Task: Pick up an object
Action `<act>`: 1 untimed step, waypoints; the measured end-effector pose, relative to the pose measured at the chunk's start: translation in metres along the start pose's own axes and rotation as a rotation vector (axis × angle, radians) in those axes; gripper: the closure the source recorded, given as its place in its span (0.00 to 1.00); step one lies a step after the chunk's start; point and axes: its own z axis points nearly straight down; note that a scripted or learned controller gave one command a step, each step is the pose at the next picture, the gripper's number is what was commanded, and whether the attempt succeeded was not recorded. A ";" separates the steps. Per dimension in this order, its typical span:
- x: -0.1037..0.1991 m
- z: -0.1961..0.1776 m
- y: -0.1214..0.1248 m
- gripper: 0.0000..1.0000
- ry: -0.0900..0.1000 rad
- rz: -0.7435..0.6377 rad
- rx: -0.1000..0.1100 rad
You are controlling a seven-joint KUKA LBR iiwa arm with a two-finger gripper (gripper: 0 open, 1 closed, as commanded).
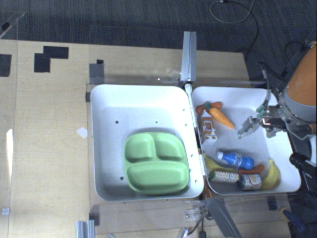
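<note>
My gripper (249, 126) hangs over the middle of the right bin (285, 148), open, with nothing between its fingers. Just to its left lies an orange carrot (221, 117), and beyond that a small brown and white carton (208, 129). Below the gripper a blue bottle (237, 159) lies on its side. A yellow banana (270, 175), a small can (250, 182) and a dark patterned packet (225, 176) crowd the bin's front edge.
The left bin (109, 133) holds a green divided plate (156, 161). A metal post (188, 58) stands behind the wall between the bins. The arm's orange band (303, 81) is at the right edge.
</note>
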 end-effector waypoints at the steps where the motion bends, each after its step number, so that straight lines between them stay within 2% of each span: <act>1: 0.017 0.131 0.075 0.00 -0.008 -0.245 -0.038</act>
